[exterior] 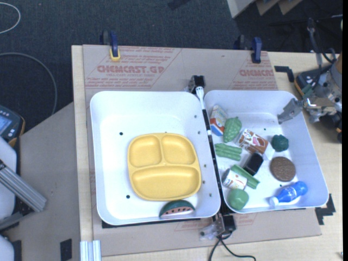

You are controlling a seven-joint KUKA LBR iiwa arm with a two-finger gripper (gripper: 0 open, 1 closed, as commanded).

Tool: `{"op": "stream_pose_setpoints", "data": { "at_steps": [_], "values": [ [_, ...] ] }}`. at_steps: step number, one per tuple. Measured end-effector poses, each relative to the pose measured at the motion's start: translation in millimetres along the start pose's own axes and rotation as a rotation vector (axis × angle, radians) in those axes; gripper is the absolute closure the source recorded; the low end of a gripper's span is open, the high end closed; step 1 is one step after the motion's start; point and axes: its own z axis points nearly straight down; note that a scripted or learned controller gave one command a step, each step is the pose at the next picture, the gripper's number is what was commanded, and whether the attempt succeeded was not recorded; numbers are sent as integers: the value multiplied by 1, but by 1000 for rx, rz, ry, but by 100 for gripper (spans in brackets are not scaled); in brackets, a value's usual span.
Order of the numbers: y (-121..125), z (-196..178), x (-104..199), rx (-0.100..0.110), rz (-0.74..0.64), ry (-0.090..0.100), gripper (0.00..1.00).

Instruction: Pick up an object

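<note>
Two shallow white bins sit side by side on a brown board whose pale red print reads "CHEMCAST G.P." [130,68], repeated in part at the right. Blue clamps [113,41] pin the board's far edge.

The left bin [106,118] holds a yellow divided plate [163,165] with three compartments, lying flat near the middle. A toy watermelon slice [176,209] rests at the bin's near wall, just in front of the plate.

The right bin [312,162] holds the pickable objects in a loose cluster. At the far left lies a red and white carton [217,122] whose label is too small to read, touching a bumpy green vegetable [232,129]. A green pea pod [228,151] lies below them. A small brown and white packet [253,141] with unreadable print sits beside a black block [253,162]. A dark green ball-like item [280,142] lies apart to the right, above a round brown cookie [283,168]. A white and green cup [237,179] and a green pear-like fruit [238,199] sit near the front, and a blue bottle [289,193] lies on its side at the front right.

The gripper [289,111] hovers at the right bin's far right corner, above the wall, with nothing between its grey fingers; whether they are apart or together cannot be told.
</note>
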Motion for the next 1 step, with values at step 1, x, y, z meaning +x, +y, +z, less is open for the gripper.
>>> {"op": "stream_pose_setpoints", "data": {
  "at_steps": [1],
  "values": [
    [-45, 119, 14, -24, 1, -13, 0]
  ]
}}
